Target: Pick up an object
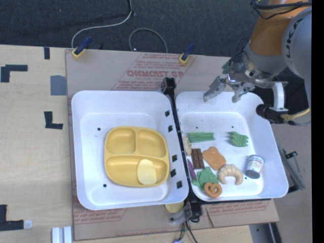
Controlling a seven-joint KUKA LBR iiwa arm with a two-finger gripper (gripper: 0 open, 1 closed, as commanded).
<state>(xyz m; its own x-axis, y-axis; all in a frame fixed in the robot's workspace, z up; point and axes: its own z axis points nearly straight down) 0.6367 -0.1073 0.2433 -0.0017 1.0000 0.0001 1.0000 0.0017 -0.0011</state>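
Note:
My gripper hangs open over the far edge of the right bin, its two fingers spread with nothing between them. Below it in that bin lie several toy foods: a green bean pod, a green leafy piece, a brown chocolate bar, an orange bread slice, a croissant, a small can, a pretzel and a green lettuce piece. All lie toward the bin's near half, apart from the gripper.
The left bin holds a yellow divided tray with a pale yellow round piece in its near compartment. A black divider runs between the bins. Cables lie behind on the dark floor.

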